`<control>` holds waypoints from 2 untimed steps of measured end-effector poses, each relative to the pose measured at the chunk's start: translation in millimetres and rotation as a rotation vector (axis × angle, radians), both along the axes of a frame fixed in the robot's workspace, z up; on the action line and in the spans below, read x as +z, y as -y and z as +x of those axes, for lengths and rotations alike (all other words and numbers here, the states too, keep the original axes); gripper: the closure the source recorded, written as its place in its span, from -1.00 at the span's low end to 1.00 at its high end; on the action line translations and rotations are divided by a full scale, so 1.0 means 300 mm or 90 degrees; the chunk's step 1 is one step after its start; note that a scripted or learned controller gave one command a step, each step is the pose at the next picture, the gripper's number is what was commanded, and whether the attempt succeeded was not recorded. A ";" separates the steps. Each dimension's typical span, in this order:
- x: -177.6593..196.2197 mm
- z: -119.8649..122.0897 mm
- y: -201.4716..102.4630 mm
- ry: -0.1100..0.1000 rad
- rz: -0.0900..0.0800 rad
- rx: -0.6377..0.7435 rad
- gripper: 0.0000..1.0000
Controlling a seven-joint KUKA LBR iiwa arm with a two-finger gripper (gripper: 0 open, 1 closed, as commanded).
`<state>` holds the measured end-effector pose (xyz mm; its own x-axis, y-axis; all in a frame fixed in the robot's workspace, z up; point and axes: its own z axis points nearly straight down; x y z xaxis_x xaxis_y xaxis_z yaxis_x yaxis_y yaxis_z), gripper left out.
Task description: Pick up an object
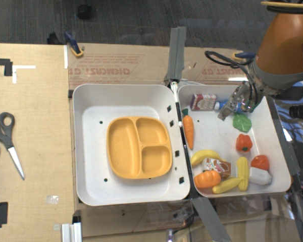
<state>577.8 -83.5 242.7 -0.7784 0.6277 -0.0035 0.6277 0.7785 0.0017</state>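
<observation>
Reaching in from the right, the grey arm (pixel 283 39) with its orange band hangs its claw (pixel 236 104) over the far part of the right bin (pixel 279 150), just above a green leafy toy (pixel 242 122); whether the claw is apart or together I cannot tell, and nothing shows between its tips. Beside the claw, toward the bin's far left corner, lies a small pink-and-white carton (pixel 203 102). A carrot (pixel 188 131) lies along the left wall. A red pepper (pixel 244 143) sits near the middle. Along the near edge crowd a banana (pixel 206 157), a small packet (pixel 215 166), an orange pumpkin (pixel 207 179), a corn cob (pixel 242 173) and a red-and-white piece (pixel 260 169). The left bin (pixel 86 150) holds a yellow divided plate (pixel 139 147). Scissors (pixel 8 140) lie at the bench's left edge
</observation>
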 end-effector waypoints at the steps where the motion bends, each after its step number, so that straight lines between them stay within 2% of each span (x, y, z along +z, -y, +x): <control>1: -0.036 0.190 0.022 -0.001 -0.001 -0.053 1.00; 2: 0.076 0.250 -0.071 -0.001 0.000 -0.254 1.00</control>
